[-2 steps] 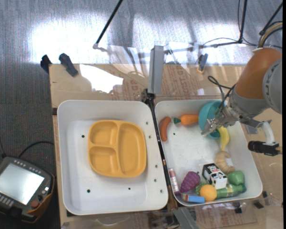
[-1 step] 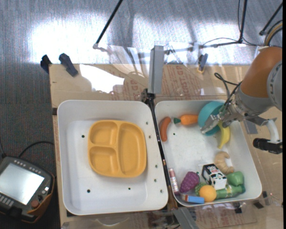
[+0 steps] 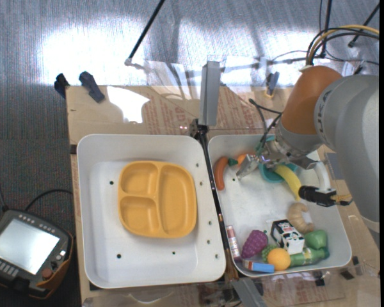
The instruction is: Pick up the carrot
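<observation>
The carrot (image 3: pixel 219 173), a slim orange-red piece with a small green bit at its upper end, lies along the left wall of the right bin (image 3: pixel 256 200), near the far corner. My gripper (image 3: pixel 248 166) hangs low over that bin's far left part, just to the right of the carrot's upper end. A small orange piece (image 3: pixel 242 159) shows right at the gripper's tip; what it belongs to I cannot tell. The grey arm with its orange band (image 3: pixel 310 104) reaches in from the right.
Beside the gripper lie a banana (image 3: pixel 288 180) and a teal item (image 3: pixel 269 173). The bin's near end holds purple grapes (image 3: pixel 255 243), an orange (image 3: pixel 278 258), a cow-patterned carton (image 3: pixel 288 233), a beige piece (image 3: pixel 300 216) and green items (image 3: pixel 315 242). A yellow divided plate (image 3: pixel 157 198) sits in the left bin (image 3: pixel 96 235).
</observation>
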Robot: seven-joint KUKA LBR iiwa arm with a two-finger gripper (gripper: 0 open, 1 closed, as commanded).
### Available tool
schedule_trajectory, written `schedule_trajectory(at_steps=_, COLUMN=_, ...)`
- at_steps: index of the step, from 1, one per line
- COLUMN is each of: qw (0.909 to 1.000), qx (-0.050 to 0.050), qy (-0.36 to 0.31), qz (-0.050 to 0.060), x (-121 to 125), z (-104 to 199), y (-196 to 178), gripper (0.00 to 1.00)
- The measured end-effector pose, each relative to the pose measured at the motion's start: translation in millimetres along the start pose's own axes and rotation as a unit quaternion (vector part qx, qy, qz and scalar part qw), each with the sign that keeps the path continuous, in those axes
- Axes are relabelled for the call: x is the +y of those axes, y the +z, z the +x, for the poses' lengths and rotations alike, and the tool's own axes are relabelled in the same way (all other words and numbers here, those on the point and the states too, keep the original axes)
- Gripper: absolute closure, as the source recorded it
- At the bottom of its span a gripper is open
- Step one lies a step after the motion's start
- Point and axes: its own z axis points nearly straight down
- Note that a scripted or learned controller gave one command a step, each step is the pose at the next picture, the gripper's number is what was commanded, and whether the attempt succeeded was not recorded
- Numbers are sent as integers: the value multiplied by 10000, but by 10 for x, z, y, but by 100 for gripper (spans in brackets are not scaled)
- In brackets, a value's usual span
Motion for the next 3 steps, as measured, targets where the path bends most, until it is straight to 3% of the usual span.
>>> schedule_trajectory(at_steps=1, qw=9808, qx=-13, qy=1951, qz=2, x=54, z=340, y=-8, gripper=0)
schedule_trajectory(at_steps=2, qw=8905, qx=-11, qy=4549, qz=-1, x=-8, z=31, y=-283, gripper=0)
schedule_trajectory(at_steps=3, qw=8343, qx=-10, qy=5512, qz=15, x=-24, z=423, y=-1, gripper=0)
